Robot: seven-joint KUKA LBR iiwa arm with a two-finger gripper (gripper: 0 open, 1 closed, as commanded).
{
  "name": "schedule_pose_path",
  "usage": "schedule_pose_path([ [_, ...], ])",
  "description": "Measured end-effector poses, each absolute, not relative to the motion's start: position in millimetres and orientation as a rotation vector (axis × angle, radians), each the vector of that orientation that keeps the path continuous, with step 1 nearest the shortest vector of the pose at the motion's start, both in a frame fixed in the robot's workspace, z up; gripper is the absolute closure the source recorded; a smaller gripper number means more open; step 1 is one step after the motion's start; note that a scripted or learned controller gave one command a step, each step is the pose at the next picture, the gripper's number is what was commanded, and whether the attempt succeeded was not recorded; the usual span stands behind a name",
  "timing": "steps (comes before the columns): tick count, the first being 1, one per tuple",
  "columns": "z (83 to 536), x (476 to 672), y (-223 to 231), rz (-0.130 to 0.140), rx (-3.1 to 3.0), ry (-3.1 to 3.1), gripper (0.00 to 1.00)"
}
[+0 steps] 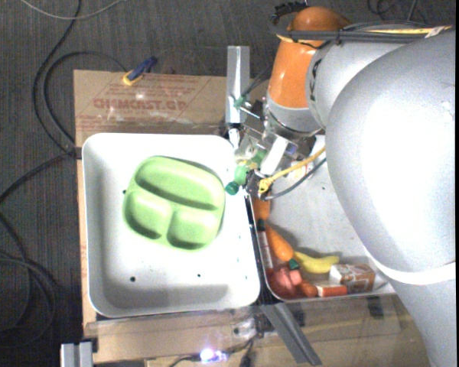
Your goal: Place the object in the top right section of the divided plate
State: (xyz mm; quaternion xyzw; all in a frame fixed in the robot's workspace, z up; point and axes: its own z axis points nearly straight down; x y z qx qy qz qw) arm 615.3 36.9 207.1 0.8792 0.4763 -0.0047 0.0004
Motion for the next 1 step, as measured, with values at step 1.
schedule_pose_path([
  [1, 250.3, 587.6, -32.2, -0.015, 2.798, 1.426, 1.0],
])
